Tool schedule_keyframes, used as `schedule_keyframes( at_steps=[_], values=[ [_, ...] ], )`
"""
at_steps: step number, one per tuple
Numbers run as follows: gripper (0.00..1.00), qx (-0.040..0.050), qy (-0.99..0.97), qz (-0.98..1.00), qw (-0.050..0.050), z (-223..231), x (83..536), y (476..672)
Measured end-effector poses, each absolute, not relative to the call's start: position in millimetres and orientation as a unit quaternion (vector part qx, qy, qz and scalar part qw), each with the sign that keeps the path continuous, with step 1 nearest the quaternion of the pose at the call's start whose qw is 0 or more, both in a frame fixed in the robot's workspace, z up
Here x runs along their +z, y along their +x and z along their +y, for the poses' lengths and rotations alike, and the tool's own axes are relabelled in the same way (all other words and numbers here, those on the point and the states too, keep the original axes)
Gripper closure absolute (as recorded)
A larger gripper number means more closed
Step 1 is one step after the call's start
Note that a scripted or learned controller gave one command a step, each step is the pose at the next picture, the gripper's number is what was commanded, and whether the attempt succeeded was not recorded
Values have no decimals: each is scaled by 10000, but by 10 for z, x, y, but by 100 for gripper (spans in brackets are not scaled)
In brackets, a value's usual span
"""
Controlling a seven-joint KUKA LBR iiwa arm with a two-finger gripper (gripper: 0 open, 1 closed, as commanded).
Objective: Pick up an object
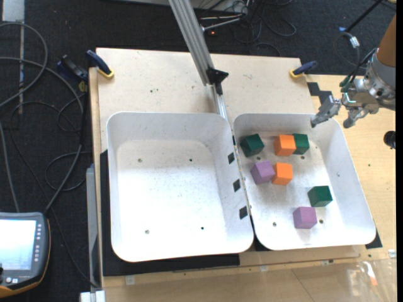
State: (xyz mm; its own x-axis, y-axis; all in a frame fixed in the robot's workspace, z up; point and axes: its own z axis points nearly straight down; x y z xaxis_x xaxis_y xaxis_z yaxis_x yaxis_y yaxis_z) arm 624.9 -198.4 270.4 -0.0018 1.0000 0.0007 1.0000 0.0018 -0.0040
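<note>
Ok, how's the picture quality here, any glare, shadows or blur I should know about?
In the camera view the light is even and soft; the cubes, such as the orange cube, cast only faint shadows on the right bin. The left bin is bright white but keeps its speckles, so it is not blown out. The gripper at the right looks slightly soft, and the whole view is a little grainy.

A pale wooden bench top (189, 80) sits on a dark carpeted floor (50, 17). Black cables (31, 93) loop across the floor at nine o'clock and tangle at twelve. A slanted aluminium strut (189, 27) rises from the bench toward twelve. Blue-and-yellow clamps (101, 63) grip the far corners. A handheld screen pendant (22, 250) lies at seven o'clock.
</note>
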Motion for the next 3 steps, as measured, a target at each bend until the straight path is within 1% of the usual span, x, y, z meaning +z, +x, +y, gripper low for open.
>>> schedule_keyframes(
  at_steps=[1,2,3],
  values=[
    [0,4,-7059,-7083,-3,-1982,2732,6257],
    [0,15,-7070,-7073,16,-1969,2301,6237],
    [0,16,-7074,-7068,20,-1989,1829,6155]
  ],
)
